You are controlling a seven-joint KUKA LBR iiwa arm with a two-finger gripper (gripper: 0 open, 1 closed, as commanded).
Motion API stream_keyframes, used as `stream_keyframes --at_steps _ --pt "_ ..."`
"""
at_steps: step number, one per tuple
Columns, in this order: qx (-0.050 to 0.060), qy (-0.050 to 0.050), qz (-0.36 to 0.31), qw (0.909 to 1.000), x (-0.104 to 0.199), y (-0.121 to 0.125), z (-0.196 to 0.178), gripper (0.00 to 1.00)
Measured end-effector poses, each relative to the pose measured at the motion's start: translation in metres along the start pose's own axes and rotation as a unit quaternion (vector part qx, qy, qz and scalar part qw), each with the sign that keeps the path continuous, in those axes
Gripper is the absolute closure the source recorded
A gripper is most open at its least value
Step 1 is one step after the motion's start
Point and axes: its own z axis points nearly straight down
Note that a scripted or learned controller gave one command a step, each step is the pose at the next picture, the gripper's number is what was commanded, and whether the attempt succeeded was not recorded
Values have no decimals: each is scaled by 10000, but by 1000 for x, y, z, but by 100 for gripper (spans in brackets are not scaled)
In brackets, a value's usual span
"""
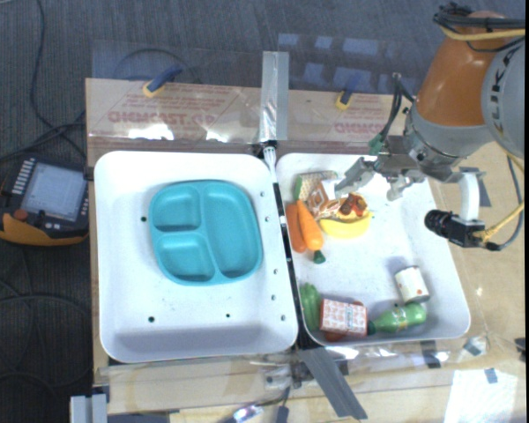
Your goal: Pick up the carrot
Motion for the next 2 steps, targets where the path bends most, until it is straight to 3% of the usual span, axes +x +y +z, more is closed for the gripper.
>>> stream_keyframes --at_steps 1,2 --pt "3 3 -793 9968 3 -25 105 0" --pt "-40 -19 -2271 9739 -7 -2 153 0"
